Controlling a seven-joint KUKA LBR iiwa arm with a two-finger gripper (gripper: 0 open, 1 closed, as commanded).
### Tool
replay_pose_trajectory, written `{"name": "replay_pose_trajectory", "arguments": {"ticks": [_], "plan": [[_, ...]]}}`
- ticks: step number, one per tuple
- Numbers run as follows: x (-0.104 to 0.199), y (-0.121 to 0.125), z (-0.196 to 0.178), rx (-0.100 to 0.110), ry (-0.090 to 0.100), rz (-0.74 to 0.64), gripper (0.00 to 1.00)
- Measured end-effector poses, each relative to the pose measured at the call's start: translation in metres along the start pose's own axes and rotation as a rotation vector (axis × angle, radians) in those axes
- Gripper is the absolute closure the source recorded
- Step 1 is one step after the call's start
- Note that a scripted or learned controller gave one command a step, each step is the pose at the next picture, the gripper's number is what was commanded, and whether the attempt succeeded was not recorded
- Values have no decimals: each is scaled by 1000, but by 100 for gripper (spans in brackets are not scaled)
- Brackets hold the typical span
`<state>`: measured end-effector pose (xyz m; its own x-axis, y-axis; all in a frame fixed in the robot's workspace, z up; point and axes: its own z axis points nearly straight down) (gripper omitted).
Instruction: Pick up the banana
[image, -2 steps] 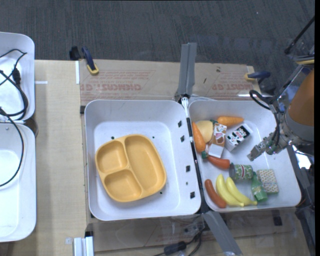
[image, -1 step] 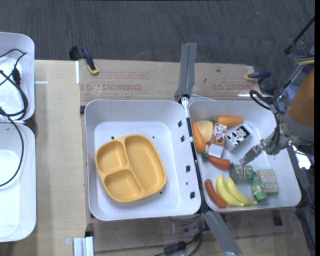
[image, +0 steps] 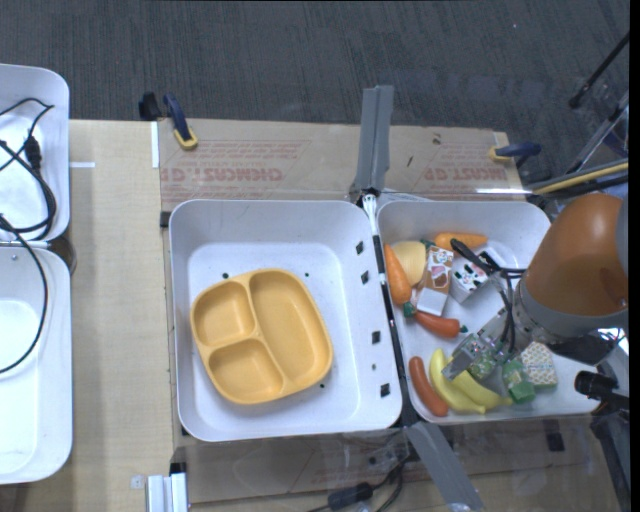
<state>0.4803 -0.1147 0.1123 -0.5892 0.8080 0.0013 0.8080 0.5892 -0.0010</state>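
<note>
The yellow banana (image: 453, 385) lies near the front edge of the right bin (image: 540, 214), curving from left to lower right. My gripper (image: 474, 360) hangs low directly over the banana's right half and hides part of it. The grey arm with its orange band (image: 583, 255) comes in from the right above the bin. Whether the gripper touches the banana is not clear.
A red sausage (image: 427, 387) lies just left of the banana. A green item (image: 519, 386) and a waffle-like piece (image: 539, 365) sit to its right. Carrots (image: 397, 276), small cartons (image: 438, 268) and a chili (image: 437, 322) crowd the bin's back. The left bin (image: 200, 225) holds a yellow divided plate (image: 262, 335).
</note>
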Motion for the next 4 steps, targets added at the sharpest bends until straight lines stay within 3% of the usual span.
{"name": "replay_pose_trajectory", "arguments": {"ticks": [1,2,3,4], "plan": [[9,8,15,-10,-7,-303,0],[8,9,4,-12,-8,-298,100],[9,8,6,-9,-3,-299,0],[8,9,-3,-11,-5,-295,100]]}}
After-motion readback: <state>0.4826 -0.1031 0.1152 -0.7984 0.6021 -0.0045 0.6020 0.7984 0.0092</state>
